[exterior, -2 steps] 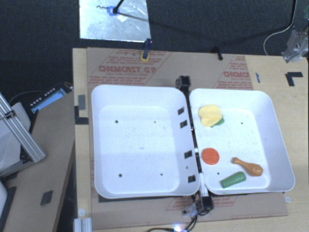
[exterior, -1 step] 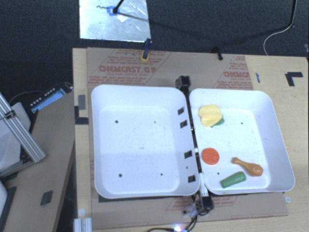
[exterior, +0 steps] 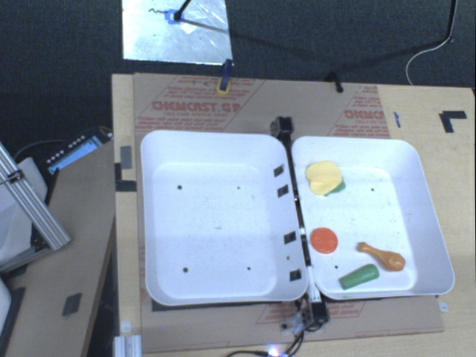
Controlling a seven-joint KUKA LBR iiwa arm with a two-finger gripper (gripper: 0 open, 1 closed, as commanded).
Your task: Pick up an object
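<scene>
Two white bins sit side by side, centre frame. All candidate objects are in the right bin [exterior: 416,199]. The left bin [exterior: 216,214] has only bare floor with a few small dark dots.

Contents of the right bin:
- yellow piece [exterior: 323,175], upper left of that bin, lying over a small green bit [exterior: 338,187] that peeks out at its lower right edge
- red disc [exterior: 323,240], near the centre divider, lower down
- orange drumstick-shaped toy [exterior: 382,256], lower middle, lying at a slant
- green cylinder-ish piece [exterior: 359,276], just below the orange one, close to the front wall

The gripper isn't visible, so I can't tell its state. By my read, no grasp has started.

Risks from here:
- The red disc looks flat, so fingers could skid over it. It's also close to the divider [exterior: 297,222], so a finger may clip the wall.
- Orange and green lie near each other. A descent between them could nudge one and miss both.
- The yellow-over-green stack could give a double grab or a slip.
- The green piece by the front wall leaves little finger room on that side.
</scene>
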